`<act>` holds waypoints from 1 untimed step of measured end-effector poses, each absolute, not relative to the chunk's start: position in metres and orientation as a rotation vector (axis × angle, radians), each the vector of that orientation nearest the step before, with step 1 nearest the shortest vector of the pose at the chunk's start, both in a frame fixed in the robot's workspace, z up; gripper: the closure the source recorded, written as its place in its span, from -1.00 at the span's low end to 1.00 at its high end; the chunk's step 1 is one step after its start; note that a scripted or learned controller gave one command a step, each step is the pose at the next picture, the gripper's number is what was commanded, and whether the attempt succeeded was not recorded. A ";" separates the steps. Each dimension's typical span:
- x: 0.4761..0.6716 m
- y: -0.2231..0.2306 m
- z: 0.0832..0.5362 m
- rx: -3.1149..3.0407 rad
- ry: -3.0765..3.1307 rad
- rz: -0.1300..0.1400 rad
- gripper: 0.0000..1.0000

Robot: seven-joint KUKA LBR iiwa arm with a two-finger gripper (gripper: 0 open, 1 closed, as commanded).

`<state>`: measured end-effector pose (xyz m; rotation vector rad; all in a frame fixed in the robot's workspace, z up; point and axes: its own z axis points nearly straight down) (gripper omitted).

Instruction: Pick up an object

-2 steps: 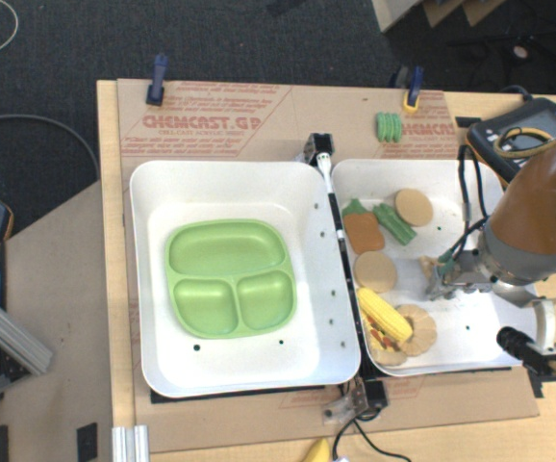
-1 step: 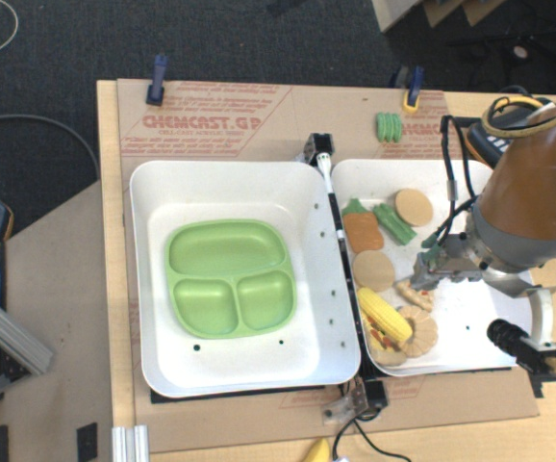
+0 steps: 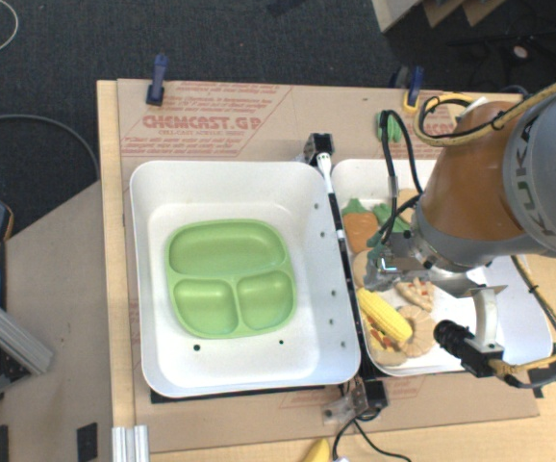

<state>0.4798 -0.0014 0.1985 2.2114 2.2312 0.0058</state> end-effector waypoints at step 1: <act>0.485 0.075 0.329 2.203 2.230 0.024 1.00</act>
